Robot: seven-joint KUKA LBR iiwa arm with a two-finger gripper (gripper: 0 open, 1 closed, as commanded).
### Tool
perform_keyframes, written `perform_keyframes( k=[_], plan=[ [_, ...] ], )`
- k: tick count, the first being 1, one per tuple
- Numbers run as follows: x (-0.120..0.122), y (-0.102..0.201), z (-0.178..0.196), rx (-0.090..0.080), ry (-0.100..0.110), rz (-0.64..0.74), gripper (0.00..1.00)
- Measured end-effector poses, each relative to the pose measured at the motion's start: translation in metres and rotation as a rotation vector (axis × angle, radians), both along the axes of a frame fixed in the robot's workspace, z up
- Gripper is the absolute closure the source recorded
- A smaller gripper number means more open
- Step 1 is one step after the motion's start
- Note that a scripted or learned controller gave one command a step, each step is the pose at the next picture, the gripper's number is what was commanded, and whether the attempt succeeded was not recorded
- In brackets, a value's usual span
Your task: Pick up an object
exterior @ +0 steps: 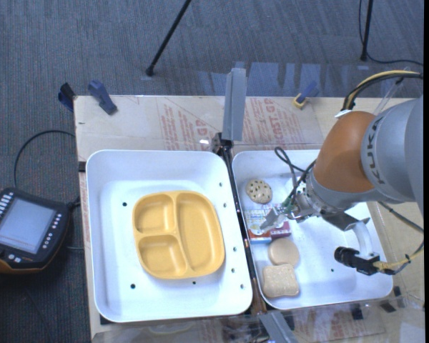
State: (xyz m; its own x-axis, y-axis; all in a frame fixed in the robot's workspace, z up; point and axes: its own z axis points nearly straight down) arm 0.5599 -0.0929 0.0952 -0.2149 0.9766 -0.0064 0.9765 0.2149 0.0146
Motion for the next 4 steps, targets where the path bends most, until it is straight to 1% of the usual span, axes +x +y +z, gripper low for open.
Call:
perform_keyframes(
  k=[1, 2, 3, 4],
  plan=[
    [0.0006, -0.0077, 0.0111, -0.008, -0.002, -0.012, 1.0],
    [-0.0004, -0.0003, 0.0081, 0.003, 0.006, -0.006, 0.0],
    [-0.0005, -0.0017, 0.0161, 0.004, 0.008, -0.01, 1.0],
    [-0.0006, -0.0016, 0.0158, 0.005, 0.009, -0.011, 0.0]
  ],
)
